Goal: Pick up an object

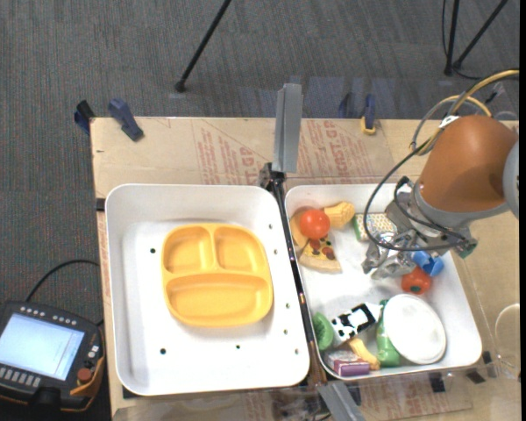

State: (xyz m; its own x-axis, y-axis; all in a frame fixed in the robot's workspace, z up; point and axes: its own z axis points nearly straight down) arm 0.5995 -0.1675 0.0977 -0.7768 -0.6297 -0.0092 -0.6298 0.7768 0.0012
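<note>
Small red round toy (415,281) sits at five o'clock beneath the metal two-finger gripper (387,264); its spread I cannot tell.

Orange dome-shaped wrist band (467,163), grey link beside it; black and yellow cables looping (metal claw (387,261) blurry, perhaps silver).

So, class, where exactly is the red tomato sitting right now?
The red tomato lies in the right-hand bin, near its upper left corner, resting against the pizza slice and just left of the yellow corn piece.
</note>
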